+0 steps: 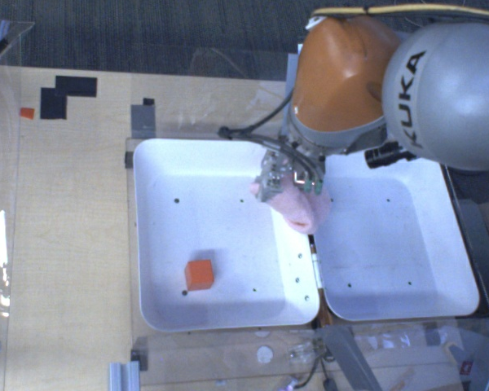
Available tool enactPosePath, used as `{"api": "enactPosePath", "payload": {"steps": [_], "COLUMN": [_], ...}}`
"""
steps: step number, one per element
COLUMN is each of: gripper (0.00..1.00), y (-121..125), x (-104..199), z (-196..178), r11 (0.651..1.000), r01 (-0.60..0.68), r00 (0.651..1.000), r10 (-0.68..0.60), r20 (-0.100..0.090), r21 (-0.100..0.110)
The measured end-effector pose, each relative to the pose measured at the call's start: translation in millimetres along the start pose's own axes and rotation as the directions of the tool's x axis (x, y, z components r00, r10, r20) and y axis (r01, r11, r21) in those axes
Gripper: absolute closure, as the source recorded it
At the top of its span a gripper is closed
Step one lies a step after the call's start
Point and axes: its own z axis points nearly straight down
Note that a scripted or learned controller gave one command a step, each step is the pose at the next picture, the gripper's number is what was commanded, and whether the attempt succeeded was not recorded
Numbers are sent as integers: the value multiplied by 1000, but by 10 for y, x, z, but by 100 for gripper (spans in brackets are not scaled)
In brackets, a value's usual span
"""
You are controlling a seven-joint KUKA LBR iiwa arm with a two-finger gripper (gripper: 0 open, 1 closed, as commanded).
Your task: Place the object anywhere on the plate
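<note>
While fingers point(279, 182) hover by bins' shared edge, orange block point(200, 274) sits apart.

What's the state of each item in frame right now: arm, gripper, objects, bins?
KUKA arm: reaching in over the seam between the bins.
Gripper: above the left bin's right edge, a pink soft object at its tip.
Pink object: hanging at the gripper, over the seam.
Orange cube: resting on the left bin floor.
Right bin: under the arm.

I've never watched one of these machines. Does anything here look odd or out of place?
One thing: a pink floppy object hangs under the pincer, straddling the seam between the two white bins. The orange block simply sits in the left bin.
</note>
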Motion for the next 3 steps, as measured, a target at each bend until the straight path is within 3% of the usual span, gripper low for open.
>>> {"api": "enactPosePath", "payload": {"steps": [1, 2, 3], "gripper": [100, 100, 0], "y": [408, 750, 747], "x": [313, 687, 685], "z": [125, 100, 99], "r11": [992, 991, 992], "r01": [127, 130, 129], "r00": [992, 991, 992], "r10": [-127, -130, -129], "r20": [-2, -3, -3], "r21": [0, -1, -1]}}
